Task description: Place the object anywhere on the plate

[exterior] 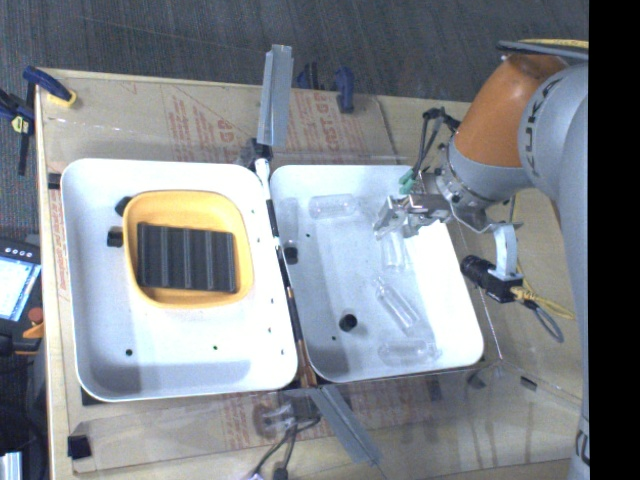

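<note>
- Resting in the left bin [90, 348]: a yellow plate [190, 243] bearing a dark ridged insert.
- Right bin [455, 308]: clear plastic objects [400, 308] lie toward 5 o'clock.
- Gripper [405, 213], at this bin's 1 o'clock; whether it is wide or narrow cannot be told.

Left bin [90, 268]: a yellow plate [190, 243] with dark slats is held.
Right bin [455, 288]: clear objects [398, 303] are scattered.
Gripper [400, 218]: poised over right bin.
</note>
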